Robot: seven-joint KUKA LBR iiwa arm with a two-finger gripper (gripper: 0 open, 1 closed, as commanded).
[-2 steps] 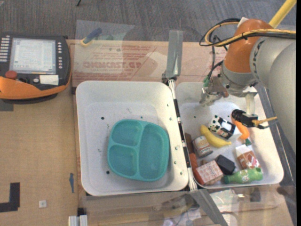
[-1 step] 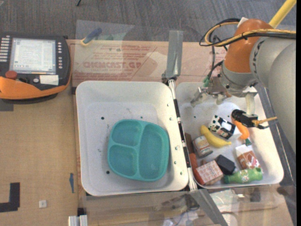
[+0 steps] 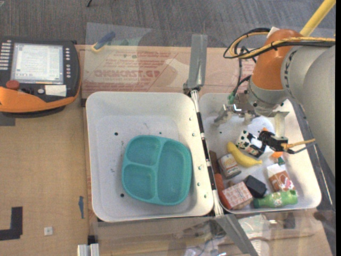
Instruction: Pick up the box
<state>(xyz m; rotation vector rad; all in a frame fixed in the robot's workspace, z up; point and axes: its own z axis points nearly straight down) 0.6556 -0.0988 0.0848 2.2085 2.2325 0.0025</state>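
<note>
A red box [image 3: 236,194] with a pale label lies at the front of the right bin [image 3: 311,193], just left of a black block [image 3: 256,186]. A smaller red and white carton [image 3: 280,178] stands to the right of that block. My gripper [image 3: 230,111] hangs over the back left part of the right bin, well behind the red box and apart from it. The grey arm with its orange band [image 3: 272,71] rises behind it and hides the bin's back right corner.
Also in the right bin are a banana [image 3: 243,156], a black and white toy [image 3: 248,141], a small can [image 3: 229,165] and a green bottle [image 3: 276,199]. A teal divided plate [image 3: 157,169] lies in the left bin [image 3: 101,143]. A teach pendant [image 3: 37,73] rests at far left.
</note>
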